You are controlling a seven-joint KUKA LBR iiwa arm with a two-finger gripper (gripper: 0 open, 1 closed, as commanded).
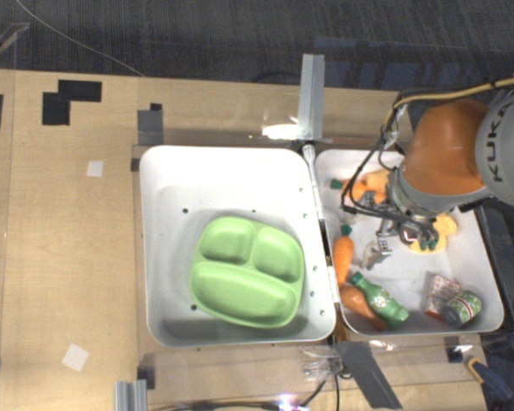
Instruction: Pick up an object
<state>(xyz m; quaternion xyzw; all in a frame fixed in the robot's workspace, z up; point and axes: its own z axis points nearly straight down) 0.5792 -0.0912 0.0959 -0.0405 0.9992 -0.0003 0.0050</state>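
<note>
My gripper (379,252) hangs low in the right bin (409,274), under the grey wrist and its orange band. Just left of it lies an orange carrot (343,255). A green bottle (379,297) lies tilted in front of it, resting across a brown-orange piece (357,303). A yellow toy (437,232) sits right of the gripper, partly hidden by the wrist. Nothing shows between the gripper's tips; the bin floor under it looks bare.
A green can (463,308) and a clear wrapped packet (439,288) lie at the right bin's front right corner. An orange item (373,181) sits at the back, partly hidden by cables. The left bin (157,229) holds a green divided plate (247,270).
</note>
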